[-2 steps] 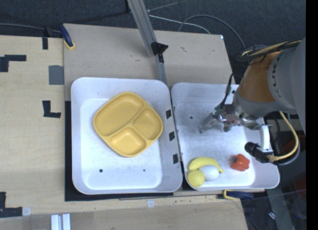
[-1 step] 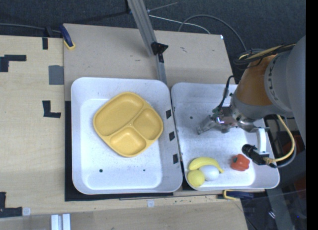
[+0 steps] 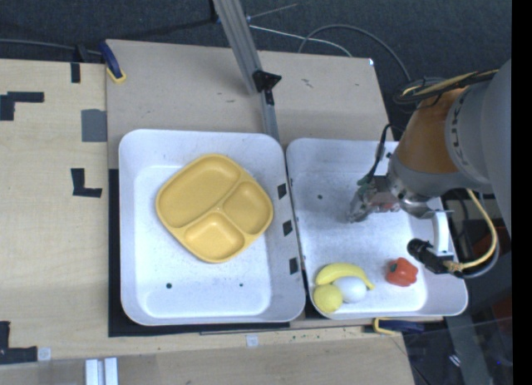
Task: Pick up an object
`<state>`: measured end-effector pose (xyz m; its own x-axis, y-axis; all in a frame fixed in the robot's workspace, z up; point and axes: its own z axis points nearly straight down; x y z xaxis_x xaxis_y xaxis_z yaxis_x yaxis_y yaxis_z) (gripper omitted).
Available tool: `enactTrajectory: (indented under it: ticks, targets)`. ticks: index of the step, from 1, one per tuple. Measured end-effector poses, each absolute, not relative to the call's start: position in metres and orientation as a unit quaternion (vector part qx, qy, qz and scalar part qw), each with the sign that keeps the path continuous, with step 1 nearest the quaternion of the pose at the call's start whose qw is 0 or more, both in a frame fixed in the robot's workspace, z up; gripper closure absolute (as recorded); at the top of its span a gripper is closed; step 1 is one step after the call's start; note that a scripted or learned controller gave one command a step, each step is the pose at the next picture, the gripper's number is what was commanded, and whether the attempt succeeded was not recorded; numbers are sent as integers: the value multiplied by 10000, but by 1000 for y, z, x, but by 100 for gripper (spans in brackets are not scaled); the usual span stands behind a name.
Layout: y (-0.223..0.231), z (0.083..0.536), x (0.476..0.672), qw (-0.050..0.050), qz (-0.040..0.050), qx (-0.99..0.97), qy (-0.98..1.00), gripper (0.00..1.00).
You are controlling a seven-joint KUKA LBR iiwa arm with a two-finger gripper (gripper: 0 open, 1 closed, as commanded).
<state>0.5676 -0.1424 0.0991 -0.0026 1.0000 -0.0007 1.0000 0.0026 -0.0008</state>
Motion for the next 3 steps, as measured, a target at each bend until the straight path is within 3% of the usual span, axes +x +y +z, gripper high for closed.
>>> enactTrajectory:
  ticks: [2,3]
  targets:
    - [-138,204,573,-15,-9,-7065,-7077,100]
    - [-82,218,576,7,-9,-7045,-7097,100]
